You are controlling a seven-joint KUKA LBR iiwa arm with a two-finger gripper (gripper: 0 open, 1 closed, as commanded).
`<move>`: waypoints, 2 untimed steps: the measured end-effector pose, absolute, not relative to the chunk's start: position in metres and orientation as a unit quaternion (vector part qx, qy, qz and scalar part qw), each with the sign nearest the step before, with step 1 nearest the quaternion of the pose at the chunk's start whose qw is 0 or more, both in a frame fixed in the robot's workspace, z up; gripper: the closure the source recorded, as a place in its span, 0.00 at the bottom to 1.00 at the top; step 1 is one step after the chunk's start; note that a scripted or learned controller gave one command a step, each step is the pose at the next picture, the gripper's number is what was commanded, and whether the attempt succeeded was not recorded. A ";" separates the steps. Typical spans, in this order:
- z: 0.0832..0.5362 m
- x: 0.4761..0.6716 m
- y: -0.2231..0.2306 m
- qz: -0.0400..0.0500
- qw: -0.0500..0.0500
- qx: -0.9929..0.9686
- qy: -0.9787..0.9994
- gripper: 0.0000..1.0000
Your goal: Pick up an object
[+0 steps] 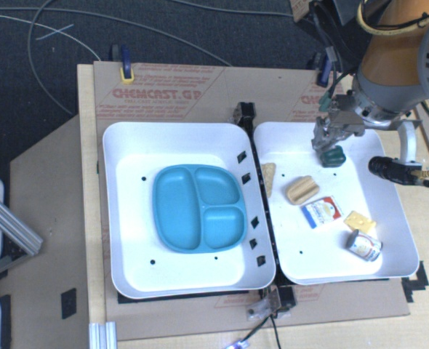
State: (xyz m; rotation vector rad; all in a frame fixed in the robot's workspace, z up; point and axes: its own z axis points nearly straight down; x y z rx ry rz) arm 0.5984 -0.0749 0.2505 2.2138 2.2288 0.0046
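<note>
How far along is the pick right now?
Done: the claw is down in the right bin, right at a dark green object. In hand: nothing visibly lifted. Left: a confirmed grip and lift; bread roll, packet and can lie untouched.

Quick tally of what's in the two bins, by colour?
Blue: 1, the divided plate in the left bin
Green: 1, small object at the gripper
Tan: 2, bread roll, flat piece
Yellow: 1, wedge
Red/white/blue: 1, packet
Silver: 1, can
Total: 7
</note>
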 end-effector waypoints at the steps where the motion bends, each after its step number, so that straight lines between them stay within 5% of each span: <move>1: 0.246 0.610 -0.011 0.002 0.000 0.704 0.710 1.00; 2: 0.232 0.619 0.050 0.001 -0.001 0.705 0.710 1.00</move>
